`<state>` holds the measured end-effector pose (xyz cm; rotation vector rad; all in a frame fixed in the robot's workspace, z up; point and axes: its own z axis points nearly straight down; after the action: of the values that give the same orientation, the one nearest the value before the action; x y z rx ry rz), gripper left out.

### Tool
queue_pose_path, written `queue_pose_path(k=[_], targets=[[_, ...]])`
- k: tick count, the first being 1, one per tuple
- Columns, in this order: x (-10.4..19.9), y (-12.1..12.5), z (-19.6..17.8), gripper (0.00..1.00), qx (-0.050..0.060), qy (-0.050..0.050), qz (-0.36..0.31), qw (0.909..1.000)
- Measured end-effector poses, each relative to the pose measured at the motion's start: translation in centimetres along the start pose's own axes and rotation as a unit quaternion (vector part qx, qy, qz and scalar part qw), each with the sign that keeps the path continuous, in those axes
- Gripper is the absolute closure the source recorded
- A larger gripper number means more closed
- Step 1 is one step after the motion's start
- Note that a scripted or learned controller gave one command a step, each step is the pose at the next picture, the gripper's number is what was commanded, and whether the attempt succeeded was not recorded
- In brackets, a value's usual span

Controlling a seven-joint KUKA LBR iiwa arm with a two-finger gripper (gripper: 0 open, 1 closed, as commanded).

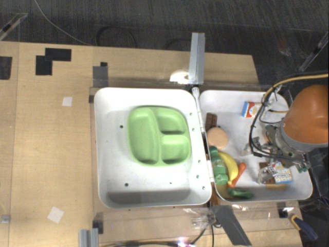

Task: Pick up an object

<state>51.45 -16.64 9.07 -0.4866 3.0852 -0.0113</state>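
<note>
1. Pincer (pixel 272 170) low over right bin (pixel 234 99), among clutter at its near right corner; open or closed, cannot tell.
2. Nearest candidate: small blue-and-white carton (pixel 282 177), just beside pincer.
3. Better to drop straight down, centre on one item, avoid neighbouring wrappers.
4. Banana (pixel 230 163), round bun (pixel 217 137) near divider; green tray (pixel 157 135) in left bin (pixel 108 153).
5. Print on cartons too small to read.
</note>
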Motion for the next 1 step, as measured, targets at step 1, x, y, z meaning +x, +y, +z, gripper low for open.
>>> queue_pose_path(k=[1], targets=[[2.06, -3.6, -3.57, 0.0, -0.002, 0.004, -0.069, 0.9976]])
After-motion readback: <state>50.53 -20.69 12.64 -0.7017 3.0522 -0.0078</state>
